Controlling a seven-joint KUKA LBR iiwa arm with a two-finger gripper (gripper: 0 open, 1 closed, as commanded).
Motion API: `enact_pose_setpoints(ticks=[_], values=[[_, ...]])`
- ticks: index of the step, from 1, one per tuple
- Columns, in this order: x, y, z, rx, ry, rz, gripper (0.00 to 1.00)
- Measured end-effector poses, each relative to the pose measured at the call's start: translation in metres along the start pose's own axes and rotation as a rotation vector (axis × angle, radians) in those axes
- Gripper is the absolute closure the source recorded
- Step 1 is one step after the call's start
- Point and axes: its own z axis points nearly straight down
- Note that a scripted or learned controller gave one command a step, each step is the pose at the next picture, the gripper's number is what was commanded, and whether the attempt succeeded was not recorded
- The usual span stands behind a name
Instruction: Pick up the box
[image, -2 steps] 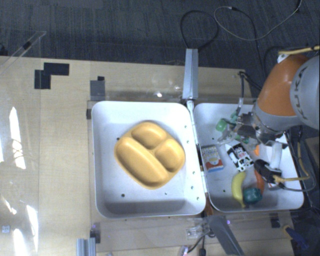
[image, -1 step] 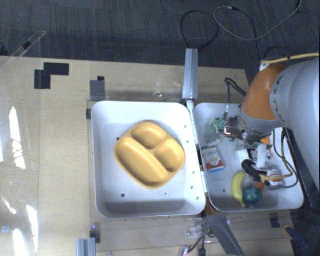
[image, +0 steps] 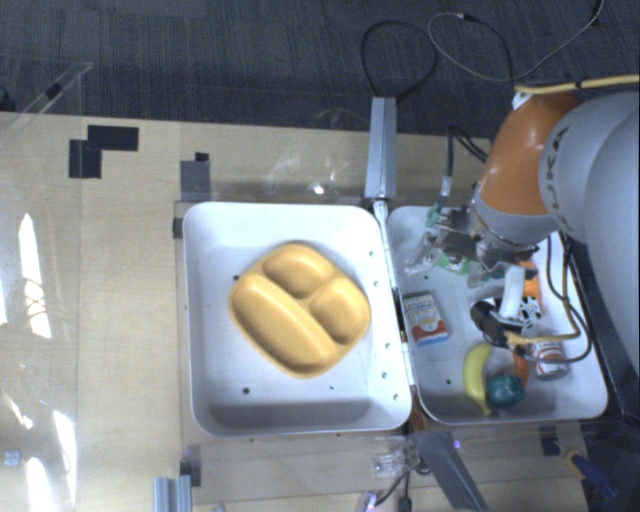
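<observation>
The box (image: 424, 317) is small and flat, white and blue with an orange picture. It lies at the left side of the right bin (image: 580, 405), close to the divider. My gripper (image: 450, 247) hangs over the far part of that bin, above and slightly right of the box and apart from it. The grey arm with its orange band (image: 520, 165) covers the bin's far right corner. Nothing shows as held.
A large yellow bun-shaped object (image: 298, 307) fills the middle of the left bin (image: 210, 400). In the right bin lie a banana (image: 476, 376), a teal object (image: 504, 391) and several small items (image: 520, 305) to the right of the box. Cables run behind the bins.
</observation>
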Motion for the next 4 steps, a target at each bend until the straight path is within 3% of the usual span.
enact_pose_setpoints(ticks=[1,2,3,4], values=[[-0.052,0.002,0.094,-0.004,0.001,0.109,0.0],[-0.05,0.003,0.085,-0.005,0.004,0.105,1.0],[-0.051,0.003,0.085,-0.005,0.004,0.105,0.0],[-0.073,-0.058,0.094,-0.015,0.0,-0.272,0.0]])
